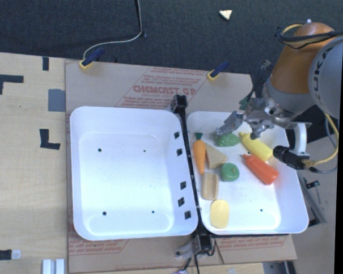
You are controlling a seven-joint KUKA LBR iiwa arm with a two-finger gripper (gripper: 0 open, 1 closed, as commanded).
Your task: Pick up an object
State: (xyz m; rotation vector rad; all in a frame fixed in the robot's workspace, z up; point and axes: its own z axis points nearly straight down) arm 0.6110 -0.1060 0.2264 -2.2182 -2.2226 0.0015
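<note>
Overhead, gripper (243,126) above right bin (290,215)

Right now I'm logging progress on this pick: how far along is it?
Done: the pincer has reached the right bin, open above the green piece and yellow piece. In hand: nothing sits between its fingers. Left: close on an object and lift it.

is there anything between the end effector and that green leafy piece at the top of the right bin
Nothing visible does. The end effector hangs right above the green leafy piece, with the yellow piece just beside it, not between them.
</note>
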